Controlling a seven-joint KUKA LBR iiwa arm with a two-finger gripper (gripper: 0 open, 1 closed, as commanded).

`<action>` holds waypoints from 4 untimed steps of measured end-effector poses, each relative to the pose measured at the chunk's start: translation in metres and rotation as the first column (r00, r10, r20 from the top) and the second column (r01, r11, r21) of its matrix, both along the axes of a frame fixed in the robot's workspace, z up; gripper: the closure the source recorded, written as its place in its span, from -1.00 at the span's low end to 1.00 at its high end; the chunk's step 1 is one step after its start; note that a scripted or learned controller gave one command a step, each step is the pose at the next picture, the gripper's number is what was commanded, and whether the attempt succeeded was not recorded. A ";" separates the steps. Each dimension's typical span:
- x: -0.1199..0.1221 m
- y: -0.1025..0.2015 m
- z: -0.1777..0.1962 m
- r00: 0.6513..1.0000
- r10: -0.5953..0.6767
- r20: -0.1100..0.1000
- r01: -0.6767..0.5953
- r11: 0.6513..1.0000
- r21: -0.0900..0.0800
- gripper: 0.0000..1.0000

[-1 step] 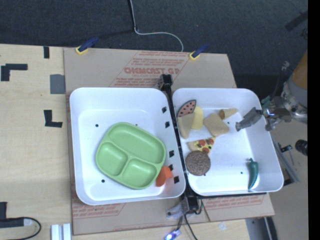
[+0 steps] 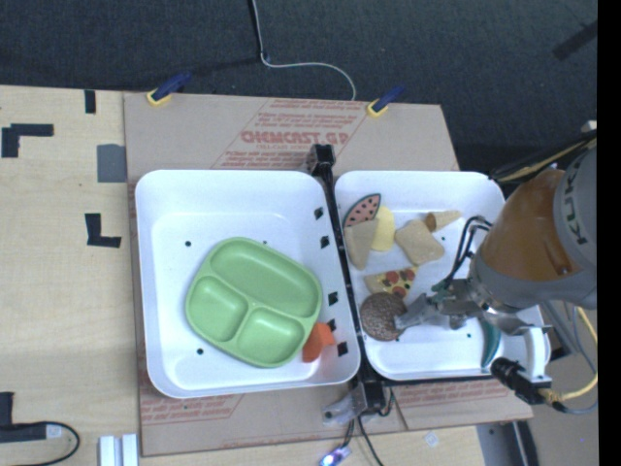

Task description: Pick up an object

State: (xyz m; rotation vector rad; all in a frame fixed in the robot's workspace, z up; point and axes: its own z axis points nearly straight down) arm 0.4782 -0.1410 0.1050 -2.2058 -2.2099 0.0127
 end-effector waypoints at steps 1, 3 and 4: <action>0.030 0.045 -0.021 1.000 0.004 0.019 -0.004 1.000 -0.005 -1.00; 0.028 0.042 -0.001 1.000 0.000 0.016 0.000 1.000 -0.007 1.00; 0.022 0.132 0.084 1.000 0.009 0.024 -0.009 1.000 -0.004 1.00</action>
